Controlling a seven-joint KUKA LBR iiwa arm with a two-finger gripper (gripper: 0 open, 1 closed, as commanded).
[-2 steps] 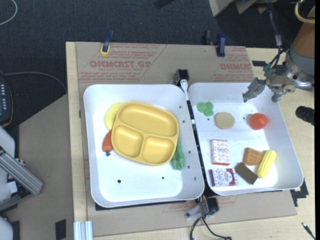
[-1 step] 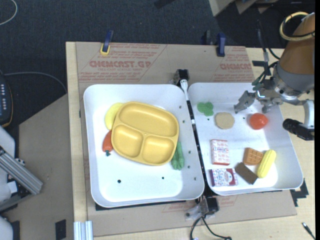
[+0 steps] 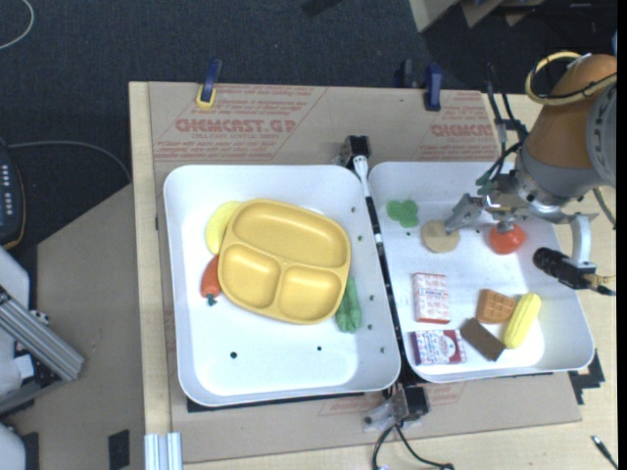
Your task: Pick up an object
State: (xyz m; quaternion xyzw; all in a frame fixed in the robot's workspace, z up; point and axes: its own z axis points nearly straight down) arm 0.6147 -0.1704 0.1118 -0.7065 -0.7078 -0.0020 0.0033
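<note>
Nearest the camera, well below the claw, a red-and-white packet (image 3: 437, 347) lies by a brown block (image 3: 481, 339), a yellow corn cob (image 3: 521, 319) and a waffle piece (image 3: 496, 306). A pink-and-white packet (image 3: 430, 296) sits farther up. The claw (image 3: 482, 211) hangs low over the right bin (image 3: 578, 346); how wide it stands I cannot tell. A round tan disc (image 3: 440, 236) lies just to its left, a red-orange tomato (image 3: 506, 238) just to its right, a green leafy piece (image 3: 402, 211) farther left.

Glossy white plastic bins (image 3: 186, 262) — smooth yellow plastic tray (image 3: 284, 260) — matt brown cardboard bench (image 3: 294, 116).
</note>
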